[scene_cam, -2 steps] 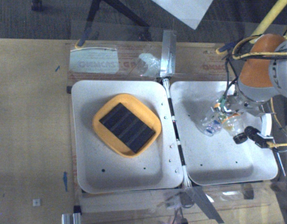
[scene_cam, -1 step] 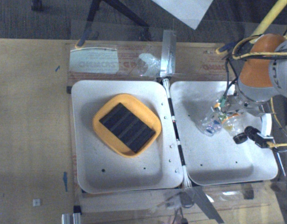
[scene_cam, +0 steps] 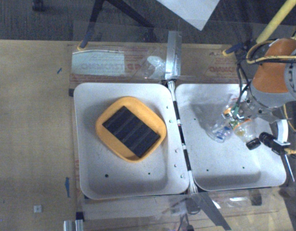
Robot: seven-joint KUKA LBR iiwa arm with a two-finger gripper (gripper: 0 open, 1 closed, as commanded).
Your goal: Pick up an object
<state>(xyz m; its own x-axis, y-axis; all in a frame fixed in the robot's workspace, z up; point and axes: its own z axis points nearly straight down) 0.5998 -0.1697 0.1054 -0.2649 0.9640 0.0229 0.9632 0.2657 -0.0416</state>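
Bench (scene_cam: 27, 129) with two shallow white bins, ordered near to far and located relative to the metal divider (scene_cam: 179, 129) between them. Nearest, the front rims of the left bin (scene_cam: 90, 177) and right bin (scene_cam: 210, 172) flank the divider's lower end. Left of the divider, mid-bin, lies an orange pad with a dark ribbed top (scene_cam: 131, 129), flat and apart from every wall. Right of the divider, a small clear item with coloured bits (scene_cam: 225, 129) rests on the bin floor, directly beneath the end effector (scene_cam: 237, 114). Whether the end effector is released or clenched cannot be told; nothing is visibly grasped. Farthest, a clear packet (scene_cam: 98, 62) lies behind the left bin. Judgement: the grasp is at the approach stage; a good attempt would centre over the clear item, descend vertically and close low, since transparent, light pieces may slip or skid.
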